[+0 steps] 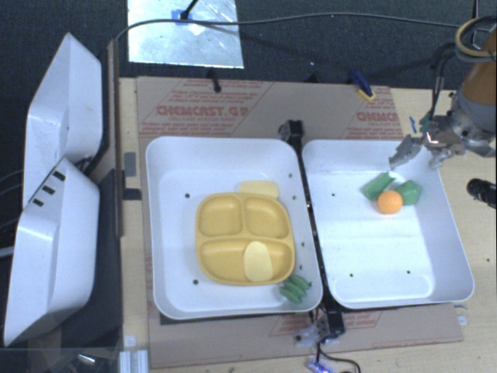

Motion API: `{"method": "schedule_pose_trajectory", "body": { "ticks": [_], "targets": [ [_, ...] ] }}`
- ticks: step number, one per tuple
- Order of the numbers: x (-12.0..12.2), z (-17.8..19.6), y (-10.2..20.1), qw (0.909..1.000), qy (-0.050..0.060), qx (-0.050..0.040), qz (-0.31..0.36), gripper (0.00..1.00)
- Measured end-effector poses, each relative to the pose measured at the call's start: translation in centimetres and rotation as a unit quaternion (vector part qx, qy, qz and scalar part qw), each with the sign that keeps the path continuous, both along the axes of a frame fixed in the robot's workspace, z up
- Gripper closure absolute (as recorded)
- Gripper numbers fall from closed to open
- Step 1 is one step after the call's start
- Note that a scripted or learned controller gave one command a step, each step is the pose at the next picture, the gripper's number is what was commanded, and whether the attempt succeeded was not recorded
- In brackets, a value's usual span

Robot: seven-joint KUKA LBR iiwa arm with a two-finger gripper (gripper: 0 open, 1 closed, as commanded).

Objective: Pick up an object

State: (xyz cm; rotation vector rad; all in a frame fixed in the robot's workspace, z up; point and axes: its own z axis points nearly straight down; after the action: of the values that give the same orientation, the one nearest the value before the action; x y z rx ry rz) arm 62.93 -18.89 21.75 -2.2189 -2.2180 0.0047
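The fingers [425,150] hang over the far right corner of the right bin [388,286], and they stand apart, open, with nothing between them. One finger points toward the left, over the white floor of the bin, and the other one sits above the bin's right rim.

The nearest things to pick are just below and a little left of the fingers in the picture, which means nearer to the camera. Here lies a small group: an orange ball [390,201], a green block [379,185] on its far left side and a second green piece [409,192] on its right side. The ball seems to touch both green pieces, or nearly so; I cannot tell it exactly. The green block has its long axis slanted, from near-left to far-right, so its far end points roughly toward the fingers.

I judge that the coming move is a short travel toward the camera and a bit leftward, then a descent. The open fingers should close across the short side of the block, not along its length. Because the three things are so close, one finger may push the ball away.

The yellow tray [233,243] and the green thing [295,289] in the left bin [175,286] are well apart from the fingers, far to the left.
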Motion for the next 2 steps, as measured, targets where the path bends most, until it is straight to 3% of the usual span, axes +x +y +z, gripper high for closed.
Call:
{"method": "schedule_pose_trajectory", "body": {
  "ticks": [1, 2],
  "targets": [
    [0.1, 0.3, 0.0, 1.0, -0.003, -0.0005, 0.001, 0.0],
    [0.4, -3.9, -0.1, 1.0, -0.002, -0.0003, 0.0, 0.0]
  ]
}}
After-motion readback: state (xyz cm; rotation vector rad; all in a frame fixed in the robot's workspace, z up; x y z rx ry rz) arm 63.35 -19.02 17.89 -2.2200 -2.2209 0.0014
